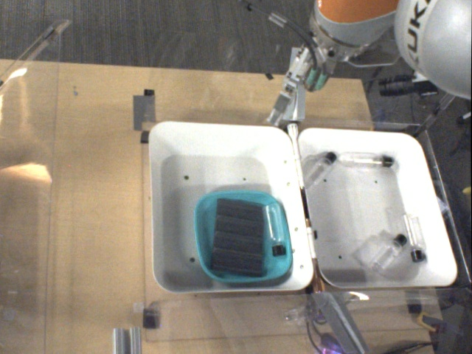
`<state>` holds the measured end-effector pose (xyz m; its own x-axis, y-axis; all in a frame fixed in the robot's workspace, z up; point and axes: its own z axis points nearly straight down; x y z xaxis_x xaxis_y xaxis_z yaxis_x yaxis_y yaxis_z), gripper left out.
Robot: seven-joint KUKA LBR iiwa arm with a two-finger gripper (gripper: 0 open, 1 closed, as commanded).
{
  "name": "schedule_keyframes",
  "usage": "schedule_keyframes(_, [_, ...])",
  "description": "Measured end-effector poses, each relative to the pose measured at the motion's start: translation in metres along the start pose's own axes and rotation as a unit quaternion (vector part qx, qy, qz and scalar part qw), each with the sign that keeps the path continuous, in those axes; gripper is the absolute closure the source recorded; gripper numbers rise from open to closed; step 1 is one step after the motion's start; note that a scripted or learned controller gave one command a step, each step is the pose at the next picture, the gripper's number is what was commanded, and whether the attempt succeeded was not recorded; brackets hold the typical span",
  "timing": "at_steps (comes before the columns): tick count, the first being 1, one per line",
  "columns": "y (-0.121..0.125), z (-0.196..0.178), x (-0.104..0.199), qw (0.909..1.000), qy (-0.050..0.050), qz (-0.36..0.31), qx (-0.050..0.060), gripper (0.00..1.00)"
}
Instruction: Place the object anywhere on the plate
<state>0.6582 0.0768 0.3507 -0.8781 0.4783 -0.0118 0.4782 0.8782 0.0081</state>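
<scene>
The claw (291, 98) hangs above the desk (74, 198) just behind the seam between the two bins, tilted, with nothing in it; how far it is open I cannot tell. In the left bin (169, 161) a teal plate (203, 227) carries a dark ribbed block (237, 236) and a clear tube (275, 231). More clear tubes lie in the right bin (369, 205).

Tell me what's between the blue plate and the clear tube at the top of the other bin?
In the camera view, the two bins' touching walls lie between the blue plate and the clear tube.
</scene>
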Motion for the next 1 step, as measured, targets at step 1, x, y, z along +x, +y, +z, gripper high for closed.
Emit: schedule_keyframes(1, [-0.0985,-0.0896,0.0101,0.9957,-0.002,-0.093,0.0,0.0])
